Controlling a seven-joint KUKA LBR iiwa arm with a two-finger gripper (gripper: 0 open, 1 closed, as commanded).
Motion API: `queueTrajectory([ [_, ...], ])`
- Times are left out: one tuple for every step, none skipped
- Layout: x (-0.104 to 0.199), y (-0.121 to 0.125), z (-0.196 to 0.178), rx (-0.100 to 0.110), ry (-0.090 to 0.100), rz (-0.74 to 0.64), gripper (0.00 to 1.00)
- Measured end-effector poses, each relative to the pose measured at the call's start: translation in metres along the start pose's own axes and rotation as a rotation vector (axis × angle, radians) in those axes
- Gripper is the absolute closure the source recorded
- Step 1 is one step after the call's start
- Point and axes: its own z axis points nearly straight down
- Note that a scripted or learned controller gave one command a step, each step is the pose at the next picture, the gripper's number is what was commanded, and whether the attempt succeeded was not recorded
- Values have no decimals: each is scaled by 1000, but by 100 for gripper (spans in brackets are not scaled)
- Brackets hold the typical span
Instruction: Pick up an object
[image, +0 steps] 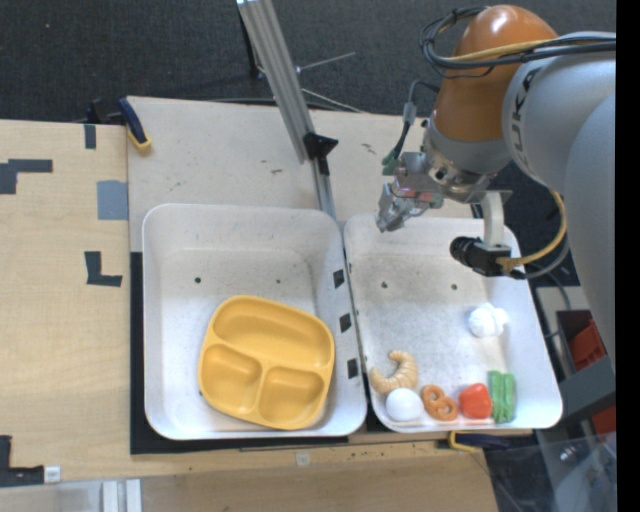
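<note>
Over the far edge of the right bin (520, 300), the gripper (392, 218) is hanging above bare, speckled white plastic, its metal fingers pointing down with nothing between them; whether they are parted or closed, I cannot tell from this angle. The grey arm (560, 110) with its glossy orange band is curving in from the right. Down along the near wall, the small objects are sitting in a row: a tan, curved croissant (397, 371), a smooth white egg (404, 404), a knotted brown pretzel (439, 401), a shiny red pepper (476, 401) and a ribbed green piece (502, 395). A fuzzy white ball (487, 320) is resting near the right wall. Across in the left bin (170, 250), a yellow divided plate (267, 361) with rounded corners is lying flat.
</note>
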Motion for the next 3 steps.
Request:
queueTrajectory([
  [62,2,9,1,0,0,100],
  [116,-9,30,3,-1,1,100],
  [127,-16,14,-1,-2,4,100],
])
